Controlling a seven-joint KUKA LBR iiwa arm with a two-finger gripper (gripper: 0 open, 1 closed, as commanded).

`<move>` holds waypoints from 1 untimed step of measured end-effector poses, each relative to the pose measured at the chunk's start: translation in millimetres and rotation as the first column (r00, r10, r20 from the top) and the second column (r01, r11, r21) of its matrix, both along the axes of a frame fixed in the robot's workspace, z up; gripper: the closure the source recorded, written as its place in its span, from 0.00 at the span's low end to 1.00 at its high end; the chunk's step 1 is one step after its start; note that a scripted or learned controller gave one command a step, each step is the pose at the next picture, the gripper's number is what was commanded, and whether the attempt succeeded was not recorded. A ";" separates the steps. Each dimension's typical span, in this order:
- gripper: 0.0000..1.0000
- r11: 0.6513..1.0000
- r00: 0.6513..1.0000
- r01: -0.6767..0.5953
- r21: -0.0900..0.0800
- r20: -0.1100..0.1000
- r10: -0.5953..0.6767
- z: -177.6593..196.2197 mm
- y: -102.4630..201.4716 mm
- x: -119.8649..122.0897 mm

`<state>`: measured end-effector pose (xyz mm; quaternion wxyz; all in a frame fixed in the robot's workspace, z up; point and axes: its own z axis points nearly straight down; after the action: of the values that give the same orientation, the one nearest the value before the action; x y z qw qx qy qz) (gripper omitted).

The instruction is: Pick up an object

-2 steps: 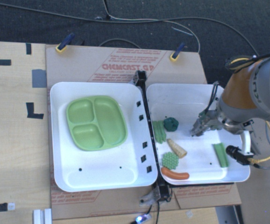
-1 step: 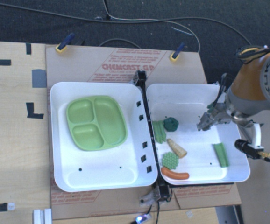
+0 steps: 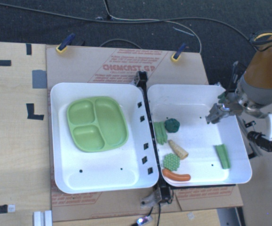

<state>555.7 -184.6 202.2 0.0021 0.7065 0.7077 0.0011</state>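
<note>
Arm (image 3: 260,74): grey with an orange band, it reaches in from the right over the right bin's far right corner.
Gripper (image 3: 214,117): it hovers above the right bin's upper right part, with nothing visible between its tips; whether it is released or clenched cannot be told.
Right bin (image 3: 192,95): white and shallow, it holds all the small objects.
Objects: a dark green round piece (image 3: 172,124) touches a light green strip (image 3: 160,132) near the divider. Below them lie a tan wedge (image 3: 178,149), a bumpy green ball (image 3: 171,162) and an orange sausage-like piece (image 3: 176,176). A green bar (image 3: 222,156) lies well apart, by the right wall.
Left bin (image 3: 60,126): it holds a green divided plate (image 3: 97,124).
Surface (image 3: 13,140): light wood, with cardboard under the bins.
</note>
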 end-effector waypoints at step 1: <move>1.00 1.000 1.000 0.000 0.000 0.000 0.000 53.1 0.3 1.1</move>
<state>556.8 -184.4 255.3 0.0021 0.7065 0.7077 0.0010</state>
